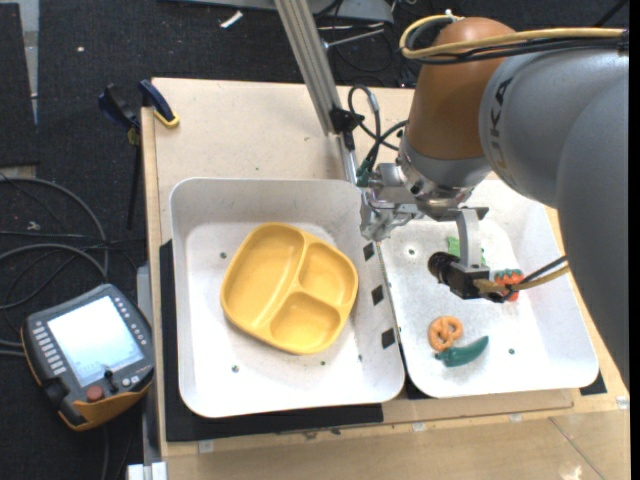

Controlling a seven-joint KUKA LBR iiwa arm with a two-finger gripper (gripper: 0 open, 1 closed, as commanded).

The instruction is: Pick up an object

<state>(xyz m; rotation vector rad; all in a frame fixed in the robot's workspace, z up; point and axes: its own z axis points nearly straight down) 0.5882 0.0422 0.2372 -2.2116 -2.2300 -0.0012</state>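
Observation:
My gripper [432,208] hangs below the orange-banded wrist over the back left part of the right bin [560,358], close to the wall between the two bins. An orange pretzel-shaped toy [445,330] lies in the right bin's front half. A dark green pepper-shaped toy [463,351] touches its front side. A pale green piece [467,240] stands just right of the gripper, and a small orange and green thing [507,280] lies further right. The arm hides the bin floor directly under the gripper. A yellow divided plate [290,286] lies in the left bin [200,238].
A metal rail [312,58] slants down from the back toward the bins' shared wall. A blue and yellow clamp [150,103] sits at the bench's back left corner. A teach pendant [88,353] lies on the floor to the left.

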